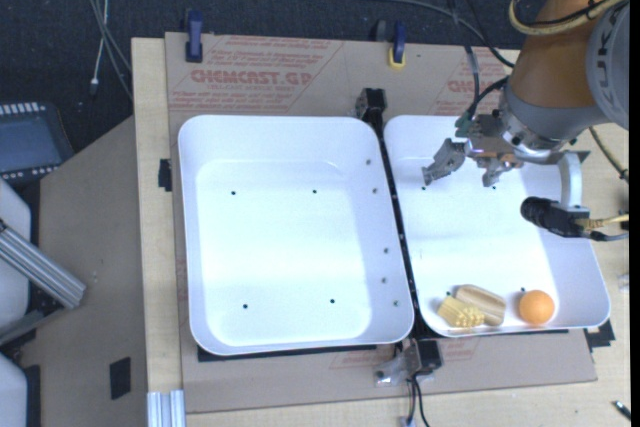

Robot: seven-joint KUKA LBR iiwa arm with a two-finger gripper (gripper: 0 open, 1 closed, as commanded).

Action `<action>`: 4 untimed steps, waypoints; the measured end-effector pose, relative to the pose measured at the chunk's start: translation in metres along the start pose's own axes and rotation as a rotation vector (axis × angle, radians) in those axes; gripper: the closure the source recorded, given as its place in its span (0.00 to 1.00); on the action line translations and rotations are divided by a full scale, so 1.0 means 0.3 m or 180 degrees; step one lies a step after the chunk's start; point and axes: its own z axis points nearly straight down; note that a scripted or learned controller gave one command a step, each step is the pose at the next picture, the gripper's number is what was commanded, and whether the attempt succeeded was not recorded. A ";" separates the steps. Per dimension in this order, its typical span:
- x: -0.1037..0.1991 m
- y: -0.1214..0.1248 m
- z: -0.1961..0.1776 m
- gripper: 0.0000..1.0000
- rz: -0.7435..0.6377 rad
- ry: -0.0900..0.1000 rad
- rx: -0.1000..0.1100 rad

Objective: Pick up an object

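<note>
From above, the pincer (460,167) hung spread open and empty over the right bin's (480,225) far end. Its likely targets, an orange ball (537,306), corn cob (459,313) and bread roll (479,296), lay clustered against the near rim, well apart from it.

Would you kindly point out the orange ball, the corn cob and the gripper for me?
orange ball (537,306), camera view, middle of the ball.
corn cob (460,314), camera view, middle of its yellow kernels.
gripper (462,173), camera view, midway between its fingertips.
</note>
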 end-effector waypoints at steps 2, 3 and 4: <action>-0.001 -0.316 -0.232 1.00 0.0004 -0.0001 -0.0018; 0.038 -0.096 -0.212 1.00 -0.0005 0.0000 0.0001; 0.138 -0.085 -0.399 1.00 -0.0008 0.0000 -0.0016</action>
